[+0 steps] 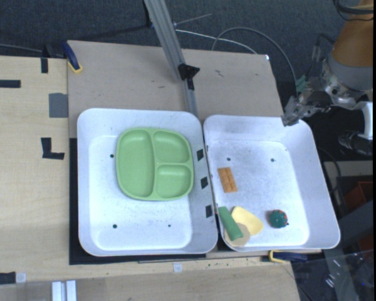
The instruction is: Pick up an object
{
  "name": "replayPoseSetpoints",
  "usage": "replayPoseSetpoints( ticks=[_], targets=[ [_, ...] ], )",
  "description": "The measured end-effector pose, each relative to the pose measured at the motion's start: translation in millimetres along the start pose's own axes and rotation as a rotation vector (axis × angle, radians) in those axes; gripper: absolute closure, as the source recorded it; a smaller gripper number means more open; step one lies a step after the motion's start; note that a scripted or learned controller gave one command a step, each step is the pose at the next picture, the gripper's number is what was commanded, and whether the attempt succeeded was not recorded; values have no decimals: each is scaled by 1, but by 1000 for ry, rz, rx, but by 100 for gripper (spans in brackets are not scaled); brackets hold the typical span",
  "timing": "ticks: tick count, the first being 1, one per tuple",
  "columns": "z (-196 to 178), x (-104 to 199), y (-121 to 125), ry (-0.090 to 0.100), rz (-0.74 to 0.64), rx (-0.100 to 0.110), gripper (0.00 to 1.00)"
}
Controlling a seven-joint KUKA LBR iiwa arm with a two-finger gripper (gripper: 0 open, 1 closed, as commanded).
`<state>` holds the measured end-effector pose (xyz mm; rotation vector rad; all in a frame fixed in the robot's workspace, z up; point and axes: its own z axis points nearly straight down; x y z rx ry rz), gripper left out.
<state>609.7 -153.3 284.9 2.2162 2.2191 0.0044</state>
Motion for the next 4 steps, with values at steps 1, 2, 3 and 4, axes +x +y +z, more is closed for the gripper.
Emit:
replayPoseSetpoints(
  ticks=[1,2,3,4],
  targets=[
    [14,61,-9,3,-5,8,100],
    [26,124,-9,3,-6,7,100],
    [44,173,-13,2,-5,9,100],
    [50,217,-16,2,-5,9,100]
  ],
)
